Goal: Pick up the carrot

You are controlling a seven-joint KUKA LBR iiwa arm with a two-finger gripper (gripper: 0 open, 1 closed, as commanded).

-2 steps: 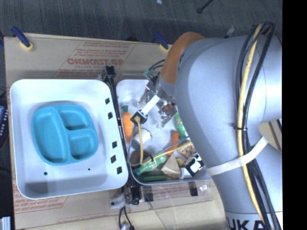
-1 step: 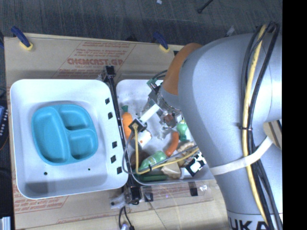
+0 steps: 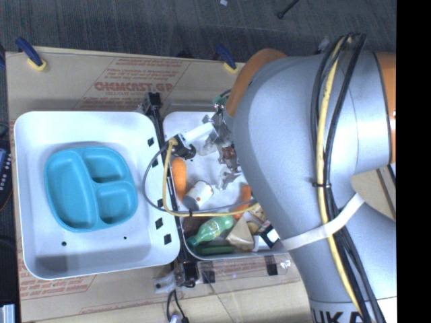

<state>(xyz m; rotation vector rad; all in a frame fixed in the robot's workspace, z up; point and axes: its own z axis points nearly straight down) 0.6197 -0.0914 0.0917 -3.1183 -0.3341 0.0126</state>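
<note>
Where the arm comes in: the grey arm (image 3: 303, 180) fills the right side of the scene and covers the right part of the right bin (image 3: 176, 121).
Gripper: the gripper (image 3: 225, 170) sits low over the middle of the right bin, its metal parts pointing left and towards the near side.
Grip: cannot tell whether it is released or clenched; the carrot is not in it.
Carrot: the carrot (image 3: 178, 175) lies on the floor of the right bin close to the left wall, its length running far to near, left of the gripper and apart from it.
White cylinder: a small white cylinder (image 3: 199, 194) lies just right of the carrot's near end, below the gripper.
Orange piece: a second small orange object (image 3: 246, 192) shows at the arm's edge, right of the white cylinder.
Near end of right bin: a green bottle (image 3: 214, 229), a tan wedge (image 3: 241, 236) and a dark green item (image 3: 217, 250) are crowded together.
Cable: a yellow and black cable (image 3: 163, 180) loops from the gripper over the wall between the bins and back across the carrot's near end.
Left bin: the left bin (image 3: 34, 247) holds a blue divided tray (image 3: 91, 186) with three compartments.
Bench: both bins rest on a cardboard sheet (image 3: 121, 79) with red print, with blue clamps (image 3: 30, 52) at its far edge.
</note>
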